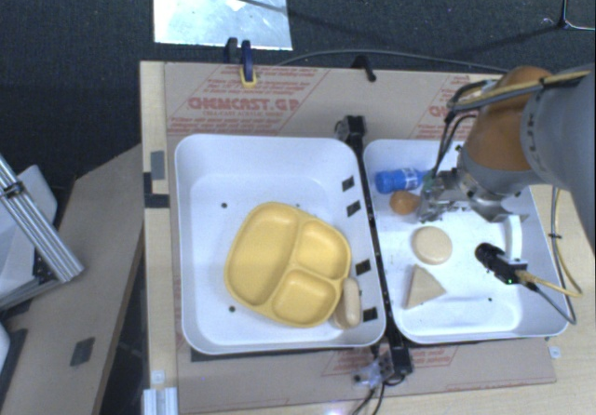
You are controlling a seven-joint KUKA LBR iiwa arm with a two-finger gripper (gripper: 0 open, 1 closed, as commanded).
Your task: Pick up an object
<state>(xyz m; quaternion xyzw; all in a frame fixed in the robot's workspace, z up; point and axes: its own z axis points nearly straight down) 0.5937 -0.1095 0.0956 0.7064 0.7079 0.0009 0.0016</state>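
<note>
Objects lying in two white bins on the counter [158, 246]. In the left bin [214, 171]: a yellow divided plate [284, 264], with a pale bread roll [349, 303] touching its lower right edge. In the right bin [466, 315]: a blue bottle [399, 180], an orange ball [403, 203] just below it, a round cream disc [432, 245], a tan wedge [425, 288]. End effector [434, 202] low beside the ball; grasp state impossible to tell.

The bench [154, 246], topped with printed cardboard [279, 101], bears two white bins, left bin [200, 218] and right bin [466, 322], side by side.
</note>
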